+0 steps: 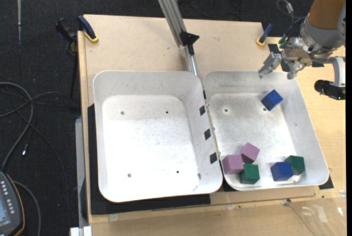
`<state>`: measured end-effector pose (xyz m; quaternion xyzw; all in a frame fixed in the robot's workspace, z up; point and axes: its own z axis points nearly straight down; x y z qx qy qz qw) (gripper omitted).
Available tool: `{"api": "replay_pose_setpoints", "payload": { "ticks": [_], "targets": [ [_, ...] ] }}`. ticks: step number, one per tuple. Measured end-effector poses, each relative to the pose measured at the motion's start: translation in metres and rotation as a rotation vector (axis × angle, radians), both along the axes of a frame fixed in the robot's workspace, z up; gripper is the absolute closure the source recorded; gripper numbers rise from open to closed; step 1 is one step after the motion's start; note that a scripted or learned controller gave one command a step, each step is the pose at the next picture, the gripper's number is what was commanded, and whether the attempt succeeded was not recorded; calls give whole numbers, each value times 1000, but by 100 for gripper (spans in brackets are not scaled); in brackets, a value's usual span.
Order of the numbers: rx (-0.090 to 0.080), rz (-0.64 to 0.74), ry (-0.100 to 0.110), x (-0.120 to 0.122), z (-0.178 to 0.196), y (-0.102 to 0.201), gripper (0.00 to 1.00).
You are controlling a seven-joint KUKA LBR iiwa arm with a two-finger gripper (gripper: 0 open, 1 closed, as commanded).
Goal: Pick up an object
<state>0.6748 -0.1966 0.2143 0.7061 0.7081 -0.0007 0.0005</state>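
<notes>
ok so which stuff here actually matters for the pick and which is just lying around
For the job:
- gripper, above the right bin's far edge
- right bin
- lone blue block, nearest the gripper
- two purple blocks
- two green blocks
- second blue block

Just lying about:
- left bin
- metal pole
- yellow-tipped clamps
- cables on the floor

The arm (329,4) is cut off by the right edge.
</notes>
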Motion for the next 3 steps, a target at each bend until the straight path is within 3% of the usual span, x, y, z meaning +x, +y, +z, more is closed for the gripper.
{"api": "replay_pose_setpoints", "payload": {
  "ticks": [1, 2, 3],
  "targets": [
    [-7, 1, -21, -33, -92, -19, 0],
    [-1, -3, -3, -35, -105, -21, 0],
    [0, 2, -2, -33, -118, 21, 0]
  ]
}}
